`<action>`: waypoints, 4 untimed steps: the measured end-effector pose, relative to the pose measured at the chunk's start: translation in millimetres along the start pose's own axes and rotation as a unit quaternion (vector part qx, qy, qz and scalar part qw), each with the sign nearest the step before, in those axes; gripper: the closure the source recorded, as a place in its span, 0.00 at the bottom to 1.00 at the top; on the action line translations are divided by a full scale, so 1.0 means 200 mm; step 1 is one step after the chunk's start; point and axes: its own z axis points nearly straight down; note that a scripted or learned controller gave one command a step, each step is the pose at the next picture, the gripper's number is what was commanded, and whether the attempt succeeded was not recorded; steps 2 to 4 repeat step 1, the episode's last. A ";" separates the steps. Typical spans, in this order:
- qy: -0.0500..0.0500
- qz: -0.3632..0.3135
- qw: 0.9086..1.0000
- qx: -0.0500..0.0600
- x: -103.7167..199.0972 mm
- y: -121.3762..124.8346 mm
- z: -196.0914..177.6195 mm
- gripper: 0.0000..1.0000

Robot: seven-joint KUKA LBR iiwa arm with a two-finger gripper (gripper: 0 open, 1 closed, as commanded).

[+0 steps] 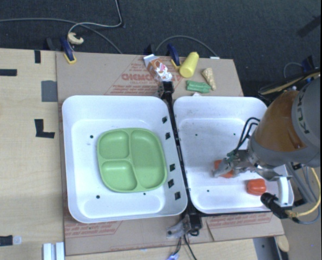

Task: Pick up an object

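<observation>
the gripper (225, 168) is sitting low in the right bin (204, 124) over a small orange piece (219, 164). can't tell whether it's gripping anything, so the pick is looking unfinished, with lifting still to do.

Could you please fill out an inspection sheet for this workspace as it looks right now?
Surface: cardboard-covered bench bearing two white bins side by side.
Job's things: orange object and a small reddish piece in the right bin.
Clutter: green divided plate in the left bin; yellow bottle, green piece behind the bins.
Grippers: gripper low in the right bin.
Cables: black cable behind the bench.
Surroundings: dark floor.
</observation>
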 end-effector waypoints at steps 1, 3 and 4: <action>0.002 -0.002 1.000 0.003 0.42 0.27 -0.44 1.00; 0.002 -0.002 1.000 0.003 0.42 0.27 -0.44 1.00; 0.002 -0.002 1.000 0.003 0.42 0.27 -0.44 1.00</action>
